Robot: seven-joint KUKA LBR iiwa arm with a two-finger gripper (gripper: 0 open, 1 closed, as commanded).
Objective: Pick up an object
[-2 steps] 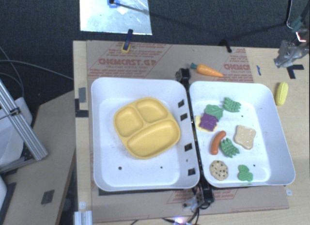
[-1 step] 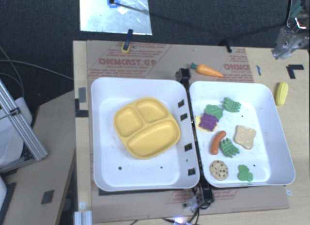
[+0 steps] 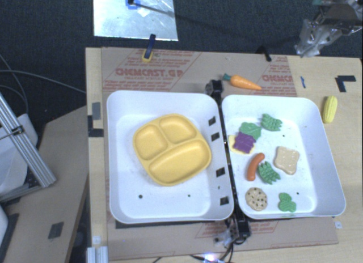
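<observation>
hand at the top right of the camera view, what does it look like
The hand is a pale grey metal block with a boxy, angular shape and shiny silver faces. A small teal-green part sits near its upper left edge. It is blurred, so I can't make out finer markings or cables on it.

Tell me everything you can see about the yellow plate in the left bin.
The yellow plate looks like smooth moulded plastic, roughly square with rounded corners. Raised ridges split it into three compartments: two smaller ones toward the far side and one large one toward the near side. It lies flat and right side up on the floor of the left bin, turned a little out of line with the bin's walls and sitting near its middle. It touches the bin floor alone.
</observation>
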